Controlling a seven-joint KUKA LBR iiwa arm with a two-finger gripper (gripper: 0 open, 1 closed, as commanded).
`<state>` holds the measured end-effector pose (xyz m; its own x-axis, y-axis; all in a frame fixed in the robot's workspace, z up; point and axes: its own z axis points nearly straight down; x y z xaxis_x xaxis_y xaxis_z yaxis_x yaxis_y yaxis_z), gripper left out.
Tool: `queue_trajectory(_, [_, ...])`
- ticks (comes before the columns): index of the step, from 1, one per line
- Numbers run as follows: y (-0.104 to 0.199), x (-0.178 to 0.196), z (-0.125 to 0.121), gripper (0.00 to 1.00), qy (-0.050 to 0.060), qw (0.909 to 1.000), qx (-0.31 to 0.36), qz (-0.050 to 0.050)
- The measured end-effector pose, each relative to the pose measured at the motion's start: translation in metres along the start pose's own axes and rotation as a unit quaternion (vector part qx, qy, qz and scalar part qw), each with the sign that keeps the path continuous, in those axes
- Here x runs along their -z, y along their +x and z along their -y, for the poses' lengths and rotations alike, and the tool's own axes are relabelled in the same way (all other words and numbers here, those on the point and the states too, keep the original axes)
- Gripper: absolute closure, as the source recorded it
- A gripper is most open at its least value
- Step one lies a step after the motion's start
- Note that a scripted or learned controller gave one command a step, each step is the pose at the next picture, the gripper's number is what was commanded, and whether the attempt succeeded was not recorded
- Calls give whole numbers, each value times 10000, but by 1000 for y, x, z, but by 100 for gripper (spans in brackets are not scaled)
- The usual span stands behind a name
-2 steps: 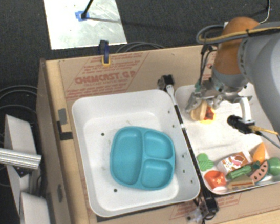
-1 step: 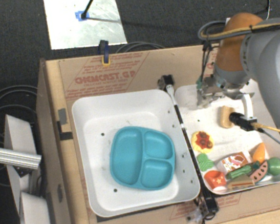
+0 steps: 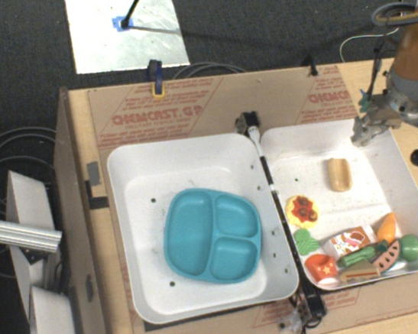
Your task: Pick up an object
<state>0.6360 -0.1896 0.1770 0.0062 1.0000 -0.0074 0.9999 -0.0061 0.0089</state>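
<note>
**Ana:** Brown board covers the tabletop (image 3: 207, 97), with two shallow white bins on it. Start at the near edge: what's there?

**Ben:** Nearest, in the right bin (image 3: 407, 173), a heap of toy food sits packed into the front corner: a green ball (image 3: 410, 247), an orange carrot-like piece (image 3: 386, 227), a red-and-white packet (image 3: 349, 242), a green leaf shape (image 3: 306, 241). Just behind it lies a yellow piece with red spots (image 3: 302, 209). The left bin (image 3: 134, 211) holds a blue divided tray (image 3: 212, 235).

**Ana:** And the easiest thing to pick?

**Ben:** I'd judge the tan bread roll (image 3: 339, 174). It lies alone on bare bin floor, well apart from the heap, its long axis running near to far.

**Ana:** Where's the pincer?

**Ben:** Farther back, the pincer (image 3: 364, 133) hangs at the far right part of that bin, close to the rim. The roll lies nearer the camera and to the left of it, close but not touching.

**Ana:** Open or closed?

**Ben:** I cannot tell; it's too small and dark. Nothing shows in its grasp.
</note>
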Motion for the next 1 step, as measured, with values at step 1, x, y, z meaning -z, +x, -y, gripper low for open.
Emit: queue_trajectory(1, [7,-10,15,100,43,10000,36,-30])
